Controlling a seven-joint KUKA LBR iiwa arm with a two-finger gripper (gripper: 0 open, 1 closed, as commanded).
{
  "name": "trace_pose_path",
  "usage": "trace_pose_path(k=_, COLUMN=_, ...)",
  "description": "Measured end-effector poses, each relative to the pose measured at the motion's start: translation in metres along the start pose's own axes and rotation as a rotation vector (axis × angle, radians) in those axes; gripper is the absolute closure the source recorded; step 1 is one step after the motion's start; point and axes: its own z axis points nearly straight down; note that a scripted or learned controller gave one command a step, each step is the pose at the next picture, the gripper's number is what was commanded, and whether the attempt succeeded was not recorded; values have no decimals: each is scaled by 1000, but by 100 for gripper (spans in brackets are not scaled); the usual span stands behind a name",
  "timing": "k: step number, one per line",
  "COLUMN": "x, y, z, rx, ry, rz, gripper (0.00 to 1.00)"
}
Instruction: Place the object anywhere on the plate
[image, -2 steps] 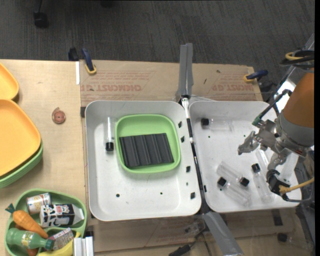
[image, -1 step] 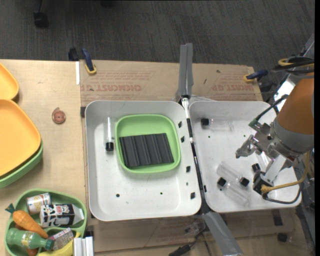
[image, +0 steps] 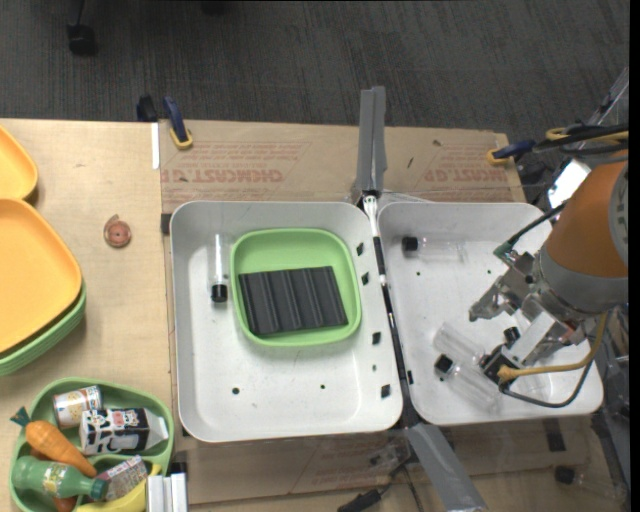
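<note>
A green square plate sits in the left bin. A dark grey ribbed slab lies flat on the plate and covers most of its floor. My gripper hangs low over the right bin, near its right side, well away from the plate. Just below and left of the gripper, a clear tube with a black cap lies on the bin floor. I see nothing held in the gripper.
Another clear tube with a black cap lies in the left bin beside the plate's left rim. A small black-capped clear piece rests at the right bin's upper left. Orange plates and a bowl of toy food stand on the table to the left.
</note>
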Motion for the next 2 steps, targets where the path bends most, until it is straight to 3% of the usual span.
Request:
trace_pose_path(k=1, x=37, y=-40, z=0, rx=-3, ry=2, rz=186, gripper=0)
trace_pose_path(k=2, x=45, y=-48, z=-16, rx=-3, ry=1, rz=344, gripper=0)
